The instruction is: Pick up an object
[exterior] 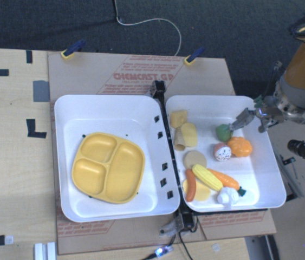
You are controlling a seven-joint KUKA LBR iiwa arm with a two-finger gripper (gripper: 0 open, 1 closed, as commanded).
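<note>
The gripper (248,121) hangs over the right bin (266,161), its metal fingers spread apart with nothing between them, one tip just beside a round green vegetable (224,132). Glossy plastic food crowds below it (corn, carrot, an orange). A smooth yellow divided plate (108,167) sits in the left bin (65,118).

Grey arm (298,93) with orange band, ending in a metallic, perhaps two-fingered pincer (252,121).
</note>
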